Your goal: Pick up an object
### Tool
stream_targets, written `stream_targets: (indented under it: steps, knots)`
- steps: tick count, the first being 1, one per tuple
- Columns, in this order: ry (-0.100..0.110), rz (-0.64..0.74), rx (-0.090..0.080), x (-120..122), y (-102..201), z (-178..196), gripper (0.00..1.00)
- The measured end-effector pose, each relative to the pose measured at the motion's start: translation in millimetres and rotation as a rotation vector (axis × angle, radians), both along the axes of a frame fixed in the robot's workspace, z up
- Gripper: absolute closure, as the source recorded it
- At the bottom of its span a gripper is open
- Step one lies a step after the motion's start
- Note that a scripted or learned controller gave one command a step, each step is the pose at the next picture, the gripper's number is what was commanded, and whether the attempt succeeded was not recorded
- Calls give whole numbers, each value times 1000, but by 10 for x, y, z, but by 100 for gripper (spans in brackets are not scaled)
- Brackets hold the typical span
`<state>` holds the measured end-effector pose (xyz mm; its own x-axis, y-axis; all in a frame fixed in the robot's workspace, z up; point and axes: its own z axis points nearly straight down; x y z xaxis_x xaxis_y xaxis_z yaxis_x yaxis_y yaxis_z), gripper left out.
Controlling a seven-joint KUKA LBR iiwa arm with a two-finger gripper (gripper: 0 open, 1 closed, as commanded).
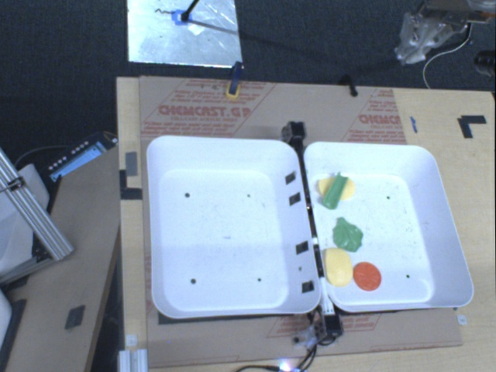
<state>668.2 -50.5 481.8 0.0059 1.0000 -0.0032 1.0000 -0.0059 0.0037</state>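
At 1 o'clock in the frame, top-right corner, the end effector (434,29) sits well off the table (256,107), over dark floor (62,68). It's cut off by the top edge and blurred; can't tell how it's set or whether it has anything.

Two white bins on the table. Left bin (167,169) shows bare floor with a few dark dots. Right bin (422,169) holds all the objects, bunched along its 9 o'clock side near the divider:
- green stick (333,191) lying tilted across a yellow piece (345,187), at 10 o'clock of the bin; yellow piece mostly covered, shape hard to read
- green lump (348,235), at 8 o'clock of bin centre, apart from the others
- yellow lump (338,266), at 7 o'clock, just against the bin's left wall
- orange disc (367,277), just beside the yellow lump at its 4 o'clock; touching or not, can't tell

Black clips (294,199) run along the seam between the bins.

Silver sheet (159,37) on the floor at 11 o'clock, a thin dark rod crossing it. Metal frame (27,208) at 9 o'clock, cut off by the left edge. Small yellow-blue item (233,90) at the table's 12 o'clock edge, too small to identify.
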Motion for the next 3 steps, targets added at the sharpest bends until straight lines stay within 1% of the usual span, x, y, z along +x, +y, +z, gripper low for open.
stream_targets:
  steps: [1,2,3]
  knots:
    - [11,16,5,-3,784,-1081,100]
    - [-5,20,8,1,1745,-472,100]
    - [-2,18,8,-6,2494,-198,100]
